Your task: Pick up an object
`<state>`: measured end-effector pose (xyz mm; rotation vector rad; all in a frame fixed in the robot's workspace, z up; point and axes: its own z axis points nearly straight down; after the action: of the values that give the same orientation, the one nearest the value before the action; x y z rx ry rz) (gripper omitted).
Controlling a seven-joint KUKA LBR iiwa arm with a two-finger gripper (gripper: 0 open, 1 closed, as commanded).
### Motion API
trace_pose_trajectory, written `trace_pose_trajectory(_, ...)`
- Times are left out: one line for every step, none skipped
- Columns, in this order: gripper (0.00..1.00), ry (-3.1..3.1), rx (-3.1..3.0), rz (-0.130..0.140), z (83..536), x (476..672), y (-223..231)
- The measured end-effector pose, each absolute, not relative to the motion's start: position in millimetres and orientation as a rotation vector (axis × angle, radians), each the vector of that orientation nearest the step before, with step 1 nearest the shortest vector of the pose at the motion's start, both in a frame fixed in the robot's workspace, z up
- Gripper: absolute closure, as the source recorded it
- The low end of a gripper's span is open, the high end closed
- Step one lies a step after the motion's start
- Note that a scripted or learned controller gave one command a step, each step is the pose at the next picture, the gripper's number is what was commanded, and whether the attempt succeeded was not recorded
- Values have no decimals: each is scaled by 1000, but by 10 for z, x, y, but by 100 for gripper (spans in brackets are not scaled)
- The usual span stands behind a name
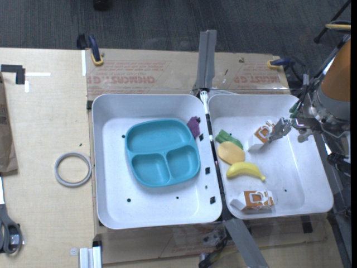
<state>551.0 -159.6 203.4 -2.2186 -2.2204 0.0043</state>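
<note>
In the right bin [304, 175], my gripper [277, 133] reaches in from the right, low over the upper middle of the bin. A small orange and white carton [263, 133] lies right against its tip on the left side. I cannot make out whether the carton is gripped. Left of it are a green object [228, 137], a yellow rounded fruit [230, 152] and a banana [245, 172]. A larger orange and white carton [258, 200] lies near the bin's front edge.
The left bin [109, 177] holds a blue divided plate [163, 152] and a small purple object [193, 126] by the dividing wall. A tape ring [72, 168] and scissors [8, 234] lie on the bench at the left.
</note>
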Motion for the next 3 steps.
trace_pose_trajectory(0, -2284, -2152, 4, 1735, 5277, -1690)
trace_pose_trajectory(0, -2311, -2146, -11, 977, 5272, -1174)
trace_pose_trajectory(100, -2305, -2148, -14, 1059, 5279, -1176)
